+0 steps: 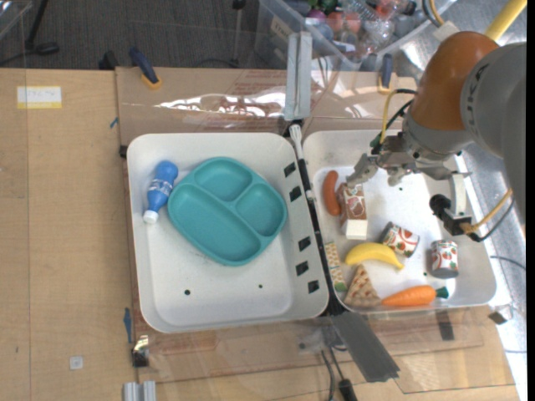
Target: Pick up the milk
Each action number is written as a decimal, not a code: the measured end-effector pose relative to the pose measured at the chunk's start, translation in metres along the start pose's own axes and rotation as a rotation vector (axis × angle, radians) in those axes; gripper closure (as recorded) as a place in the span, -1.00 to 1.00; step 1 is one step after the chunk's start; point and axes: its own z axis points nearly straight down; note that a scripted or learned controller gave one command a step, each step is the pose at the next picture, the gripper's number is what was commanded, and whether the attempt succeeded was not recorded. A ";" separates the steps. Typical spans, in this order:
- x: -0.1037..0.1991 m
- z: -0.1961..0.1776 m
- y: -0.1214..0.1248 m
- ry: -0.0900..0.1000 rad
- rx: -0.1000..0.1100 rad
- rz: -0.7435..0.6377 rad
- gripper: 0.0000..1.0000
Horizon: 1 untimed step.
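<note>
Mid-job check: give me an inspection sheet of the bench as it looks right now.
Surface: two white bins side by side, left bin and right bin, on a wooden bench.
Job's things: milk carton standing in the right bin, beside a sausage.
Clutter: banana, carrot, sandwich wedge, two small cans; in the left bin, a teal plate and a blue bottle.
Hand: the hand hovers just above the milk carton.
Cables: a yellow cable along the arm.
Surroundings: clear tub of items behind the bench.

I see a tan wooden surface. On it sit two white bins side by side: left bin, right bin.
</note>
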 end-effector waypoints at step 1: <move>-0.001 0.011 0.007 0.004 -0.012 -0.006 -1.00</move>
